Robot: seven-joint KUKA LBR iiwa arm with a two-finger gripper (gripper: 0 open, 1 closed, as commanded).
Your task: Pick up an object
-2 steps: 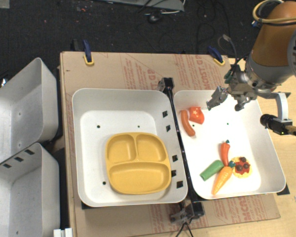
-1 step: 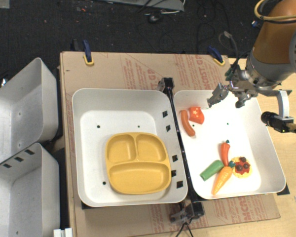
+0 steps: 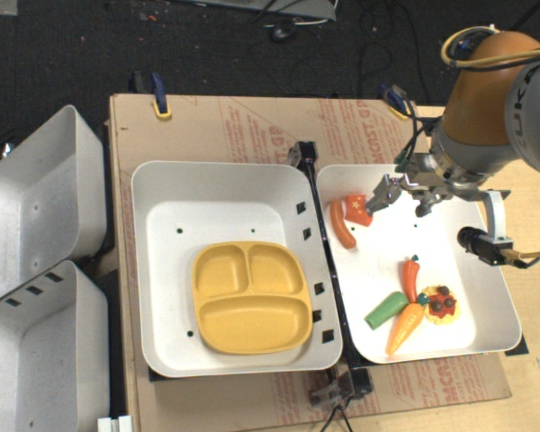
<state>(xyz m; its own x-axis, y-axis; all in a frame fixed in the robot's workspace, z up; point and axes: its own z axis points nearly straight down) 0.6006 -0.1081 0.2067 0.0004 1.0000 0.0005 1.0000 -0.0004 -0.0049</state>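
The right bin [image 3: 486, 331] holds several toy foods. A red chunk [image 3: 356, 211] lies at its upper left, touching a red sausage [image 3: 341, 229]. Lower down sit a small red chili [image 3: 411, 277], a green cucumber [image 3: 386, 309], an orange carrot [image 3: 405, 328] and a yellow piece topped with dark berries [image 3: 440, 302]. My gripper [image 3: 403, 202] hangs over the bin's upper part, open, with nothing between its fingers. Its left fingertip [image 3: 381, 197] is right beside the red chunk.
The left bin [image 3: 162, 241] carries a yellow divided plate [image 3: 252, 297]. A black divider [image 3: 322, 250] runs between the bins. Two more white bins [image 3: 36, 241] stand off the bench at the left. A black fixture [image 3: 486, 243] juts over the right bin's right side.
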